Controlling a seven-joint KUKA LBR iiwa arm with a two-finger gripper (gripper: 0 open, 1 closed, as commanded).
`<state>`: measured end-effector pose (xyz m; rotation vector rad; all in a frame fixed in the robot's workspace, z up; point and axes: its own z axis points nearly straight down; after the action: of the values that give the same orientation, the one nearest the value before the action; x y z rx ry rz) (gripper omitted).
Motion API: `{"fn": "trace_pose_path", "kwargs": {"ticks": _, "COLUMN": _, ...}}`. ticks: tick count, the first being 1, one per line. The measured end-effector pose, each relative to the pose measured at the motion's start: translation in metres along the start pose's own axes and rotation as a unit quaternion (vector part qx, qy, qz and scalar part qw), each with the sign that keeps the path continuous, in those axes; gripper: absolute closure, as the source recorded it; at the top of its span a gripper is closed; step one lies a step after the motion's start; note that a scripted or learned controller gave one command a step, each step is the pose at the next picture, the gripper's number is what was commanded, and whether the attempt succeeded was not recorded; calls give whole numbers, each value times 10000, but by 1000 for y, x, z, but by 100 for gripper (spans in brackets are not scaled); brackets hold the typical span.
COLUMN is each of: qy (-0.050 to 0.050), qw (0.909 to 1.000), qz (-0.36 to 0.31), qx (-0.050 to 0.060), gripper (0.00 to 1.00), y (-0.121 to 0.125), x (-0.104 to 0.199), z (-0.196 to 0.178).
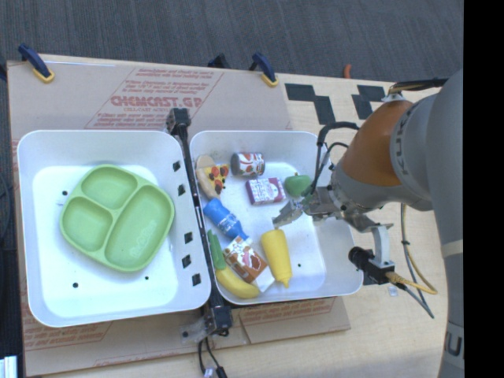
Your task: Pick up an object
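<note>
So the arm (394,152) comes in from 3 o'clock and the gripper (290,213) sits low in the right bin (311,142), just above the yellow corn-shaped toy (277,256) and just below a green round thing (297,184). Honestly can't tell whether the fingers are spread or pinched; the tips are a grey smudge against the white floor, and nothing visibly sits between them.

Any of the toys could be the pick. They're all bunched along the 9 o'clock side of that bin: a small red can (248,164) at 12, a maroon box (264,190) just under it, a blue bottle (224,218) in the middle, a snack packet (245,261) and a banana (236,284) down at 6. My guess is the gripper is where it is because the corn and the green piece are the outliers with some room around them, so easier to get at.

The left bin (31,164) holds 1 green divided plate (118,217), well apart from everything.

Hard bits: the wrist hides the bin wall at 3 o'clock, the orange-yellow toy (212,177) at 10 o'clock is too blurry to name, and the banana is half buried under the packet.
</note>
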<state>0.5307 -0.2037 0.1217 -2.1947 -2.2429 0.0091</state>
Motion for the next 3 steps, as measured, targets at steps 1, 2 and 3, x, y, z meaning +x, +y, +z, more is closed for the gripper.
{"fn": "trace_pose_path", "kwargs": {"ticks": 1, "qy": 14, "qw": 10000, "qz": 65, "qx": -19, "gripper": 0, "y": 62, "x": 77, "z": 30}}
{"fn": "trace_pose_path", "kwargs": {"ticks": 2, "qy": 16, "qw": 10000, "qz": 57, "qx": -16, "gripper": 100, "y": 62, "x": 77, "z": 19}}
{"fn": "trace_pose_path", "kwargs": {"ticks": 3, "qy": 9, "qw": 10000, "qz": 85, "qx": -29, "gripper": 100, "y": 5, "x": 66, "z": -74}}
